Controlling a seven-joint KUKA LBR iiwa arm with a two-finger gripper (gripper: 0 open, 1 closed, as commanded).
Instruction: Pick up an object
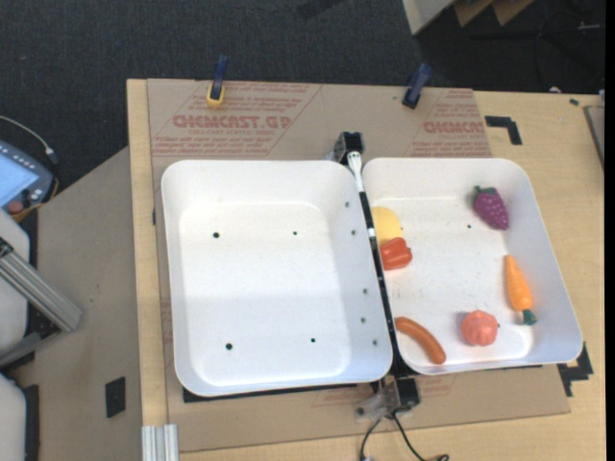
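We see the targets in the right bin point(538, 257): carrot point(518, 287) at 3 o'clock, sausage point(421, 339) at 7; wall-hugging red pepper point(395, 254) risks finger collisions.

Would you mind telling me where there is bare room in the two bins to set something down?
The left bin is bare across its floor. In the right bin, the middle is free, bordered by the pepper, grapes, carrot and sausage. Its edges are crowded.
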